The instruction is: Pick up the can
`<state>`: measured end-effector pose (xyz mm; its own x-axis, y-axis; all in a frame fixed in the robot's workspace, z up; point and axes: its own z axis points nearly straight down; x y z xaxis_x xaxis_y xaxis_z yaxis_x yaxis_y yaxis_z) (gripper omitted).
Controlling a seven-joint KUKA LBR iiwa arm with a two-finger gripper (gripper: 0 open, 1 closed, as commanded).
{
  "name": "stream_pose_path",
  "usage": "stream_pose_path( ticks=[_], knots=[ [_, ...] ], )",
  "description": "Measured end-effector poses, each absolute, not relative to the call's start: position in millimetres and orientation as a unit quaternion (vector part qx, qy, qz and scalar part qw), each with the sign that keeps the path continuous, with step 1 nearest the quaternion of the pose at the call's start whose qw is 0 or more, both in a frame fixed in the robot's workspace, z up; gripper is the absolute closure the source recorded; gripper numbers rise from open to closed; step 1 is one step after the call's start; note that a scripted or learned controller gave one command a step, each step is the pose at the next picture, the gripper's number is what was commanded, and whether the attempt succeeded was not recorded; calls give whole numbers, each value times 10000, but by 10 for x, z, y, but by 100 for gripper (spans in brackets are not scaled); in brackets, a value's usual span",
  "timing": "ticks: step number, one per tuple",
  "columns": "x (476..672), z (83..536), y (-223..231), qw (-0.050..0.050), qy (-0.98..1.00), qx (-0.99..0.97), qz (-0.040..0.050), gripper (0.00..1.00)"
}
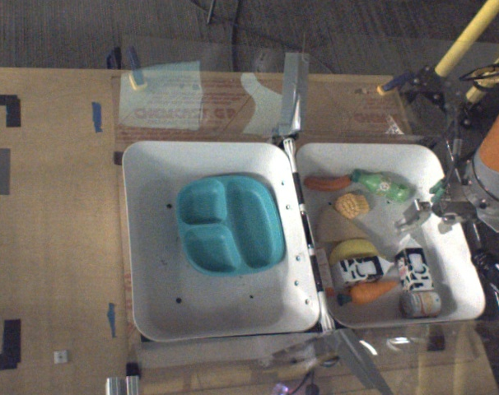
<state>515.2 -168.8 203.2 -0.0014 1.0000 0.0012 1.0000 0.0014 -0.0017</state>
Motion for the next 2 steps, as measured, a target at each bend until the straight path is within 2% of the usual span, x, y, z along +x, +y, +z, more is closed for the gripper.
stream_pose_path(
  ticks=[1,2],
  knots=[
    [5397,953,-2148,3,-7070,-7072,-30,0],
    [5393,948,-2148,9,-7068,-7074,-29,0]
  ],
)
